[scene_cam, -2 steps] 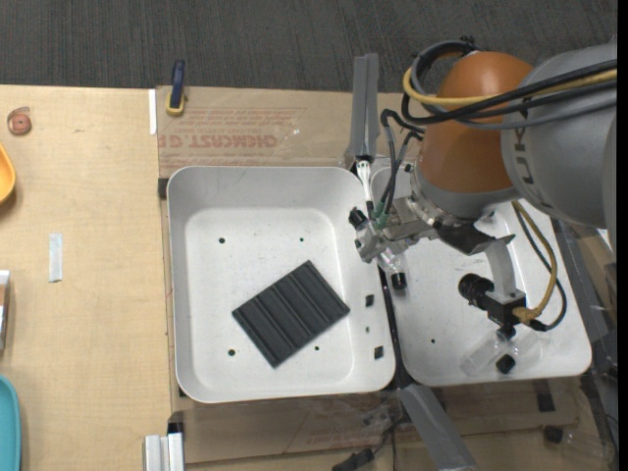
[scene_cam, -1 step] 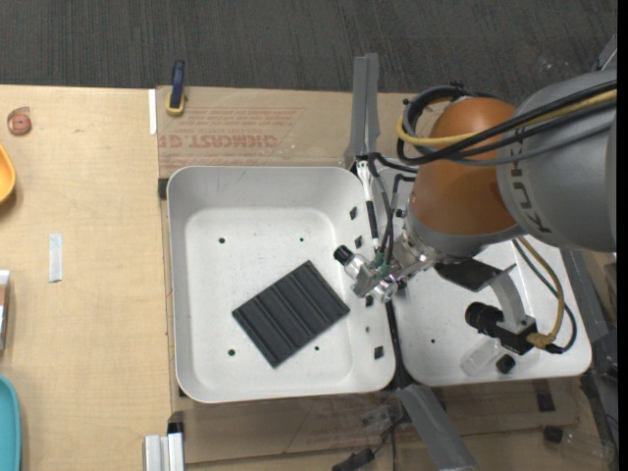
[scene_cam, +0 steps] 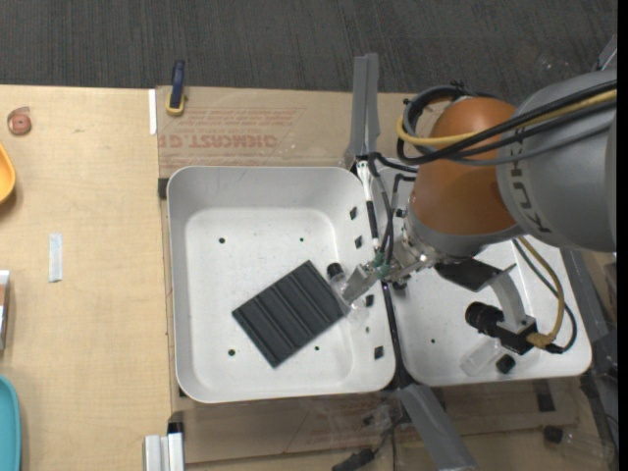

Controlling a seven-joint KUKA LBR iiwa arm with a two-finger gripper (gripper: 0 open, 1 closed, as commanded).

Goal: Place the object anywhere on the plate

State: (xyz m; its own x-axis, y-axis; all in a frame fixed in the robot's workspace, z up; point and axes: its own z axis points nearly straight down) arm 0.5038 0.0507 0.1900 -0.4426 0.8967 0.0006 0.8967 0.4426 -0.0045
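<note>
Dark grey ribbed rectangular plate (scene_cam: pixel 290 313) lies flat, turned diagonal, in the lower-centre of the left white plastic bin (scene_cam: pixel 196 199). Its upper-right corner sits just beside the silver hand (scene_cam: pixel 355 285), which is low by the bin's right wall; can't tell how far open or if it has hold of anything. Bin floor up-left of plate is bare. Grey-orange arm (scene_cam: pixel 471 180) covers the right white bin (scene_cam: pixel 569 356) at frame right.

the arm (scene_cam: pixel 549 155) enters from the right of the camera view, grey housing uppermost, with the orange band (scene_cam: pixel 461 175) directly above the wrist. yellow and black cables loop over the band. the wrist points down and to the left. the gripper (scene_cam: pixel 355 285) sits low, angled leftward.
</note>
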